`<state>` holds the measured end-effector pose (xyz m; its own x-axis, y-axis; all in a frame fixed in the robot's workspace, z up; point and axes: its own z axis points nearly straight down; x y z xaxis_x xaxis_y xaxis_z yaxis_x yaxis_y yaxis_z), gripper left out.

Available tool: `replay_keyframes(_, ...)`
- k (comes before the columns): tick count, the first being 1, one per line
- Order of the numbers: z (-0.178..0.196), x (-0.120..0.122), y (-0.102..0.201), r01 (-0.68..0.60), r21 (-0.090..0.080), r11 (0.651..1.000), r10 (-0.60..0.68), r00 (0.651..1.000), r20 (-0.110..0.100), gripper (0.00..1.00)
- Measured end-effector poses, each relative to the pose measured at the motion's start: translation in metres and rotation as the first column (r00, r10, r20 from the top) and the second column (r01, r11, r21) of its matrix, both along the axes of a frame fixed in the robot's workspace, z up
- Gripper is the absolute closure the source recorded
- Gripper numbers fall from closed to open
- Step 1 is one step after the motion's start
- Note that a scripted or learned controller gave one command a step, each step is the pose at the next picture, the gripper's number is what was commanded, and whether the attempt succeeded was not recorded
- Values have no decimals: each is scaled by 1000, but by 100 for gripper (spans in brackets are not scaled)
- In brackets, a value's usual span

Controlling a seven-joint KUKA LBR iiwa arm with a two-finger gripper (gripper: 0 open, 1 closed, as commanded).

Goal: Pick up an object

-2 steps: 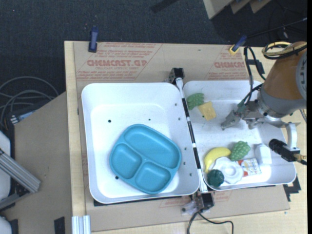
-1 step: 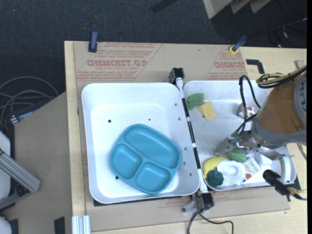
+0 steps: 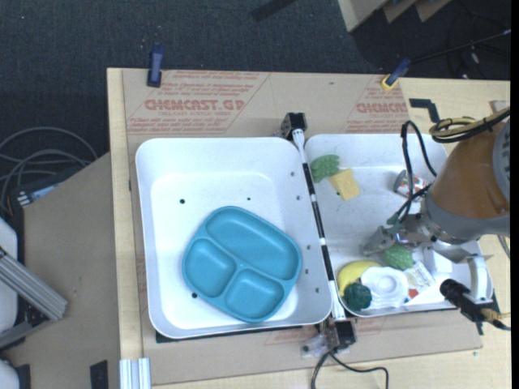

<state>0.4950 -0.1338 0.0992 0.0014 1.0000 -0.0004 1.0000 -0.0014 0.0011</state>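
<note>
While the gripper point(image 3: 391, 241) is hanging low in the right bin point(image 3: 369, 148), its metal fingers are splaying out toward the left, and I cannot tell how far apart they are standing or whether anything is caught between them, since the wrist and its cabling are covering much of the view. Doing this step well is, in my judgement, a matter of settling on one item in the crowded front corner, bringing the fingers straight down either side of it, and closing only once both tips are sitting below its widest part; a slanted approach is risking a nudge that is sending the piece against its neighbours.

Just beside the fingertips, touching or nearly so, a small green object point(image 3: 398, 258) is lying, and it looks to be the nearest candidate. A little further toward the front edge, a yellow piece point(image 3: 351, 272), a dark green piece point(image 3: 358, 297) and a white round item point(image 3: 384, 285) are clustering together. Well apart, near the back of the same bin, a light green object point(image 3: 325, 166) and a yellow block point(image 3: 346, 184) are resting side by side. Across the divider, the left bin point(image 3: 162, 168) is holding a blue sectioned tray point(image 3: 241, 262)
</note>
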Motion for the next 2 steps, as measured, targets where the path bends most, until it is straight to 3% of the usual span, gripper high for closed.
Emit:
replay_keyframes(1,86,4,62,-2,1,1000,2,1000,-1,100)
replay_keyframes(2,85,74,104,-3,1,1000,3,1000,-1,100)
